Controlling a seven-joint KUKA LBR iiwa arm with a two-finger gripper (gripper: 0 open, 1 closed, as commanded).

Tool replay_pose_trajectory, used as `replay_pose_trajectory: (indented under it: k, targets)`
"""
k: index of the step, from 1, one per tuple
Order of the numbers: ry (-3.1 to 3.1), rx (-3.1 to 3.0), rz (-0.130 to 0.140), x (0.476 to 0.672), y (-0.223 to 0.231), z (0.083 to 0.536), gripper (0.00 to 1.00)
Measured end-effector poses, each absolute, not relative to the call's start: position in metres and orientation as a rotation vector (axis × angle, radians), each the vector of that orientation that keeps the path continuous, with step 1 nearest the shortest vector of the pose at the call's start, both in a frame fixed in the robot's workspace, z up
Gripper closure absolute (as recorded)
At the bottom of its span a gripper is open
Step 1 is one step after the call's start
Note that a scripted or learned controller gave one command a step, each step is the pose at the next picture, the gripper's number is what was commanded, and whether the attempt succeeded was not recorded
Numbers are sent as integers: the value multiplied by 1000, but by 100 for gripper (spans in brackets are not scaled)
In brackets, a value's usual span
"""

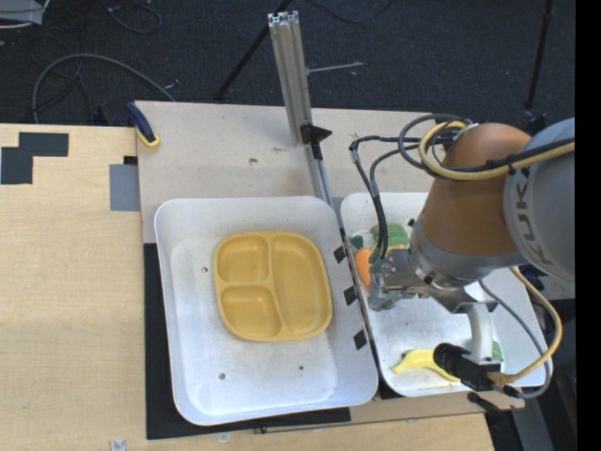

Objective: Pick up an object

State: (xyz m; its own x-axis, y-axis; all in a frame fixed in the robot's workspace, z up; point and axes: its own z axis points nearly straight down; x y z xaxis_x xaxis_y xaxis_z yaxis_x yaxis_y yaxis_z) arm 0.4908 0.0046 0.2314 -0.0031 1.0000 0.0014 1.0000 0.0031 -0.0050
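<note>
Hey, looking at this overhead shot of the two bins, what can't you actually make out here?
- The tool: in the camera view the arm's orange band and wrist cover it, so its state is unreadable.
- Orange and green items in the right bin: mostly hidden under the arm, identity unclear.
- Yellow object at the bin's near edge: partly covered by a black cable, shape uncertain.
- Yellow divided tray in the left bin: fully visible.

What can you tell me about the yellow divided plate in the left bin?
The yellow divided plate looks like moulded plastic, a rounded square with three compartments: two smaller ones along its left side and one long one on the right. It lies flat, right side up, slightly rotated, near the middle of the left bin. Nothing sits in it or touches it.
</note>
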Motion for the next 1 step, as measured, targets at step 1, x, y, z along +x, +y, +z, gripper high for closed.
replay_pose_trajectory:
  k: [1]
  targets:
    - [-2224, -2214, 3, 492, 56, 239, 100]
